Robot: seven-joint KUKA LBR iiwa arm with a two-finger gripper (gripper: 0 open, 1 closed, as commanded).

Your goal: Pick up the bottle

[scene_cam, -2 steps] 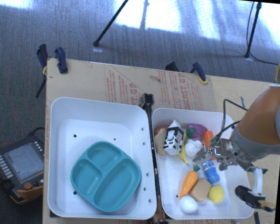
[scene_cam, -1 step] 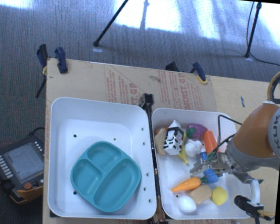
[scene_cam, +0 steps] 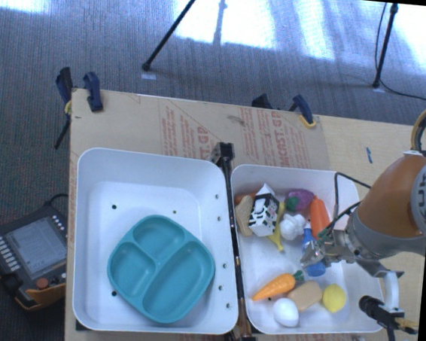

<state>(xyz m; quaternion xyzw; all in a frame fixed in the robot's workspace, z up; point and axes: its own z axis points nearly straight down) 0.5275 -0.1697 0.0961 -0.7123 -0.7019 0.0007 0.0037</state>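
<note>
I'm hovering the gripper (scene_cam: 316, 254) over the blue bottle (scene_cam: 312, 252) to line up a grab, grip state unclear.

The grey arm with its orange band reaches in from the right, gripper (scene_cam: 315, 254) lowered over the right bin's middle

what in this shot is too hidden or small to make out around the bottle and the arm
- Bottle: in the camera view just a small blue shape; the gripper covers its lower part, so contact is unclear.
- Jaws: too small and cluttered to tell open from shut.
- Arm: cut off by the right edge.
- Black-and-white toy: partly covers a brown item behind it.
- Teal plate in the left bin: fully visible.
</note>
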